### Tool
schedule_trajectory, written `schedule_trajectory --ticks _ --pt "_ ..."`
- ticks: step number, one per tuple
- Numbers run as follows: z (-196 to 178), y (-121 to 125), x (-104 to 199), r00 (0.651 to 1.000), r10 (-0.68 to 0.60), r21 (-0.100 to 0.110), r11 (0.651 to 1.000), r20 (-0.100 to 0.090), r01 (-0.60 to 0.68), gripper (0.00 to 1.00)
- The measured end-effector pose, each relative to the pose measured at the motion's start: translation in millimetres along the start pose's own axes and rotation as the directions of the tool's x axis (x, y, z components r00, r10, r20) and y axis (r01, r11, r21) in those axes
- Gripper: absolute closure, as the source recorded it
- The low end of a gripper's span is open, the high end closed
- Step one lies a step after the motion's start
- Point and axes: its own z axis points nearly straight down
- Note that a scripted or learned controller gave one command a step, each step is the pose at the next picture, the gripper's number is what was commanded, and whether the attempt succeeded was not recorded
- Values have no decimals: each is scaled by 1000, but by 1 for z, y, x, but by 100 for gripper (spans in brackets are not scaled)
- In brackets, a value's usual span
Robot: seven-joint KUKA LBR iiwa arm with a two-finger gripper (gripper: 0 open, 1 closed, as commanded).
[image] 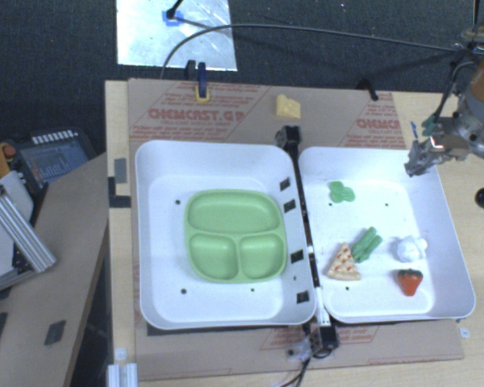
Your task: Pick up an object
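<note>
Pizza slice (344, 263) lies in right bin (452, 240), touching green bean pods (366, 243); strawberry (409, 281), white lump (409, 249), broccoli (340, 191) nearby. Gripper (420, 158) hovers over bin's far right rim (finger state: cannot tell). Green divided plate (232, 235) sits in left bin (157, 216).

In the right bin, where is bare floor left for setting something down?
Right bin: bare floor along the far edge right of the broccoli, and the centre between it and the pizza. Crowded along the near side: pizza, beans, white piece, strawberry.
</note>
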Motion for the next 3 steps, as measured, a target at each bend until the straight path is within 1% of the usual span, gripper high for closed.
schedule_trajectory --ticks 1,2,3 --pt "0 -8 49 1000 -3 6 1000 -2 3 100" --pt "3 -6 93 1000 -3 6 1000 -3 3 100" --pt "8 -4 156 1000 -5 6 1000 -4 5 100"
